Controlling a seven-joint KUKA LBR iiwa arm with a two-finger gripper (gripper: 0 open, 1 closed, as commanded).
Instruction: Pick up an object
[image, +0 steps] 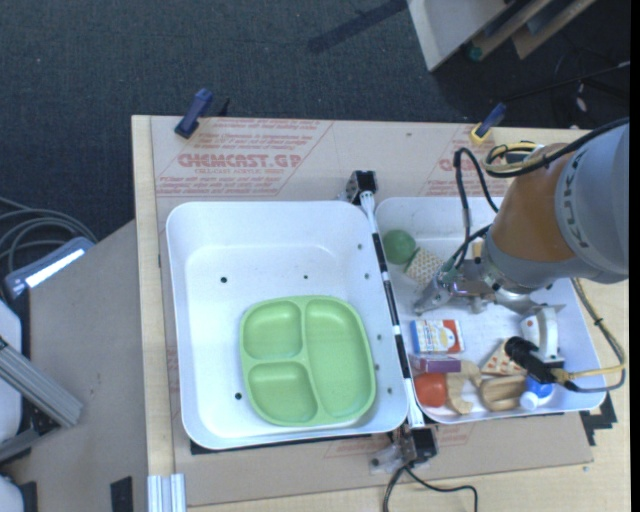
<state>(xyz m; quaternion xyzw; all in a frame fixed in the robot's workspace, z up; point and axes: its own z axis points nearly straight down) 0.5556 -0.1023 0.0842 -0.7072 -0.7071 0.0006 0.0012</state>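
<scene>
Hand (437, 293): low in right bin (590, 395), over bare floor just left of arm (545, 225); can't tell if apart or together, nothing seen clamped.
Targets: all in right bin. Green ball (399, 245) & tan waffle pc (424, 264) just up-left of hand; carton (436, 336) just below it; red pc (431, 388), wedges (500, 362) nr front wall.
Step tip: prob. go for carton, flat sides suit a pinch; center over it, descend straight, keep off divider wall.
Materials: ball smooth, round, may roll; waffle pc gridded; carton boxy, printed.
Left bin (200, 240): smooth white, holds green 3-section tray (307, 359), glossy, rounded corners.
Desk (150, 300): plain brown board.
</scene>
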